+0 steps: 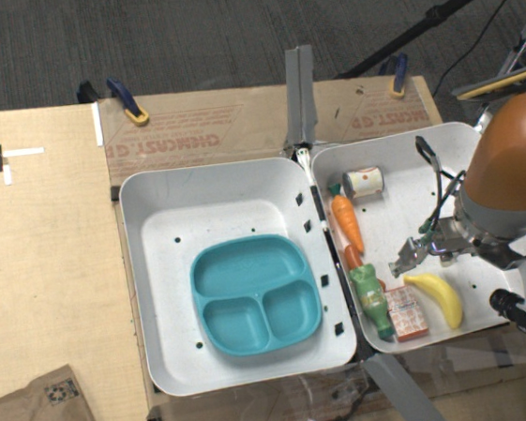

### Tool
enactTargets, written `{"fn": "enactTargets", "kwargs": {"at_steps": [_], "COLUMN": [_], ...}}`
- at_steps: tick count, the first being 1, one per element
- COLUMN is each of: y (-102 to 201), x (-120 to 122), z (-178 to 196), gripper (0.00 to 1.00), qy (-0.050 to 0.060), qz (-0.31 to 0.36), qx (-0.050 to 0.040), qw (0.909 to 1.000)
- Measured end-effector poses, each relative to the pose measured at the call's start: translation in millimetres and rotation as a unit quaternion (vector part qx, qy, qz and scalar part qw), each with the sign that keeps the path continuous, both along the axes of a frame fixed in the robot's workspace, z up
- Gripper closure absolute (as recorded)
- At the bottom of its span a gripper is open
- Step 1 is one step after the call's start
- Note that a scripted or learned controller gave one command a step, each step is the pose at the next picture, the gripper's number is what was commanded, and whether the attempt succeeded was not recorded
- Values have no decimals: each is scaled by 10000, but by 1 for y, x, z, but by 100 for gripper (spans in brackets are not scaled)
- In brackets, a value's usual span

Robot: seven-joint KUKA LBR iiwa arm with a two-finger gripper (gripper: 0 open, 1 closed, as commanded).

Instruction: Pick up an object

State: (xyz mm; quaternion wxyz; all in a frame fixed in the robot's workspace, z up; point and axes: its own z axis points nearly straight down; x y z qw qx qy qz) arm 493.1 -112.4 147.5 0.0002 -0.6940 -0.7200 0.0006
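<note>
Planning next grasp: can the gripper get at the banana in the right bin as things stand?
Probably yes. The gripper hangs just up-left of the banana, and the banana's top is uncovered. The small carton lies close along its left side, which may crowd a finger there; its right side is free.

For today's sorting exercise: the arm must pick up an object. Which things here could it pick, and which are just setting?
Could be picked, all in the right bin:
carrot
banana
green bottle
small carton
white can

Just setting:
teal divided tray in the left bin
blue clamps
cardboard sheet
</note>
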Motion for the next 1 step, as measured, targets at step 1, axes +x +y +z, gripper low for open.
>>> {"fn": "enactTargets", "kwargs": {"at_steps": [1], "y": [-32], "x": [5], "z": [-37], "gripper": [0], "qy": [-70], "qz": [941], "qx": [2], "qw": [9955]}}
